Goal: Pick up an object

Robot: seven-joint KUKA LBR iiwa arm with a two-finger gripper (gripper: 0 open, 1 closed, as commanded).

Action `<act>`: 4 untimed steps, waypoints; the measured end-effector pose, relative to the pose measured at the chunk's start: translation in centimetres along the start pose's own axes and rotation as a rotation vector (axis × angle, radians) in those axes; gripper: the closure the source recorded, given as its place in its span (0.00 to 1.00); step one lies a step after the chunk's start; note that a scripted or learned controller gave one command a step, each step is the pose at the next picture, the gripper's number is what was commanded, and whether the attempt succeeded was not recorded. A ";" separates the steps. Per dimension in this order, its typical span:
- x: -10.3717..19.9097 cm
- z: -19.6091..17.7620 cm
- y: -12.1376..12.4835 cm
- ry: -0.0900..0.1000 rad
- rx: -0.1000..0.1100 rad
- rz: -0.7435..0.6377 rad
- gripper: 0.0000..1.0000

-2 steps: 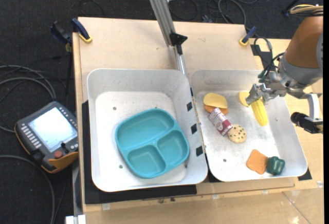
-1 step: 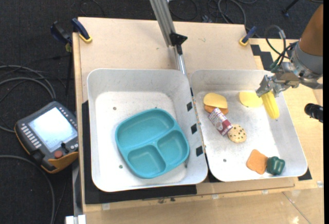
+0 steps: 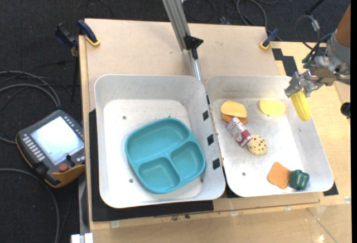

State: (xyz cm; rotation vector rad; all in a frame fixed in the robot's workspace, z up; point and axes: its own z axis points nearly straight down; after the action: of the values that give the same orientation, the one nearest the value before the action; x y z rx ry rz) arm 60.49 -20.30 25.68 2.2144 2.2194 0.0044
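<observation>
The tool is squeezing a yellow corn over the right bin (near its far edge), so next it should lift.

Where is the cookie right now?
The cookie lies in the right bin, near its middle, touching the red-and-white packet, up-left of the orange piece.

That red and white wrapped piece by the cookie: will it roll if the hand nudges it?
Probably. The wrapped candy looks cylindrical, so a sideways push may roll it. It touches the cookie, which could block it. Its wrapper looks smooth, perhaps slippery.
</observation>
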 end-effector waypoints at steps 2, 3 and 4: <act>10.0 0.9 0.8 0.004 0.007 -0.005 1.00; 15.3 2.1 1.3 0.005 0.008 -0.006 1.00; 21.6 1.8 2.2 0.005 0.005 -0.007 1.00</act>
State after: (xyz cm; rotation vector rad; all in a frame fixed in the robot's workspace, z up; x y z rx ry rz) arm 62.66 1.29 23.88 2.2111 2.2318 0.0043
